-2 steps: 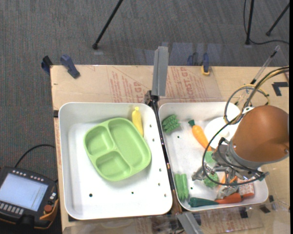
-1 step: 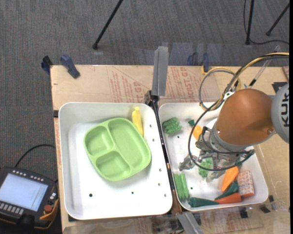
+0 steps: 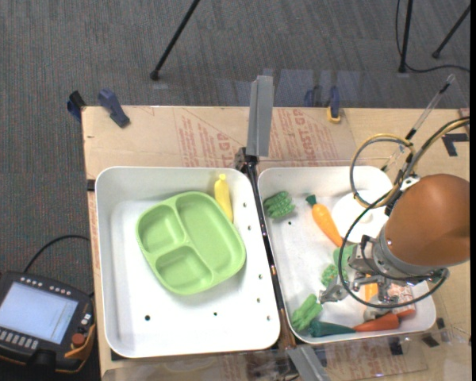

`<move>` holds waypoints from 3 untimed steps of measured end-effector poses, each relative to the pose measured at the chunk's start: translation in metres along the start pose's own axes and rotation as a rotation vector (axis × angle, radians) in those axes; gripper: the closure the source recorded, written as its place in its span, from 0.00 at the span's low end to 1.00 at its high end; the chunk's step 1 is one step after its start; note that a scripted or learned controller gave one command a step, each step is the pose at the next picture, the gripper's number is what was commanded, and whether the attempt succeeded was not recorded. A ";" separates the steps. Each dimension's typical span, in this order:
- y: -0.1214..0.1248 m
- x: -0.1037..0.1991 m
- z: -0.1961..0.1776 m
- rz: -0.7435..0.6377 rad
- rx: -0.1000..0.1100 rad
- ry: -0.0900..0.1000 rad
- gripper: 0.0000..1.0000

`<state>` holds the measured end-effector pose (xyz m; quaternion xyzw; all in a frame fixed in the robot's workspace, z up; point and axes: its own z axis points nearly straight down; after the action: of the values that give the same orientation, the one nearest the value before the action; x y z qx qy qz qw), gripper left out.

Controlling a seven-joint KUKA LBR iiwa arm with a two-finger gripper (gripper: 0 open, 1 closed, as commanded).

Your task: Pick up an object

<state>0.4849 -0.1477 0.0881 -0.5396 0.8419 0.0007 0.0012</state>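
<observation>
Pincer [image 3: 370, 290]: low in right bin [image 3: 301, 182], beneath orange wrist band [image 3: 428, 219] and looped cables [image 3: 377, 173]. Finger state: cannot tell, hidden by wrist and cabling. No object visibly between pincer parts.

Objects nearest pincer, all in right bin:
- small orange piece [image 3: 370, 291], directly at pincer, partly hidden.
- red-orange carrot [image 3: 385, 321], just below pincer, lying flat near front wall.
- dark green piece [image 3: 331, 329], touching left end of that carrot.
- light green vegetable [image 3: 306, 312], left of pincer, near front left corner.
- green leafy piece [image 3: 330, 275], just left of pincer.
- orange carrot [image 3: 325, 221], above pincer, lying at a slant, green top toward upper left.
- white plate [image 3: 357, 213], right of orange carrot, partly covered by arm.
- green bumpy vegetable [image 3: 279, 205], near bin's upper left wall.

Left bin [image 3: 111, 292], well apart from pincer:
- green divided tray [image 3: 190, 242], three compartments, set at a slant.
- yellow corn-like item [image 3: 223, 197], touching tray's upper right edge.

Table [image 3: 166, 133]: brown board under both bins, blue clamps [image 3: 111, 105] at far edge.

Floor, lower left: teach pendant [image 3: 36, 316].
</observation>
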 end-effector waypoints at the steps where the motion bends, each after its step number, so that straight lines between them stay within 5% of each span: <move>1: 0.009 -0.003 0.001 -0.128 0.001 -0.001 0.00; 2: 0.028 -0.039 0.002 -0.150 -0.006 0.000 0.00; 3: 0.027 -0.037 0.002 -0.287 -0.003 -0.001 0.00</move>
<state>0.4757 -0.1025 0.0865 -0.6543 0.7562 0.0021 0.0007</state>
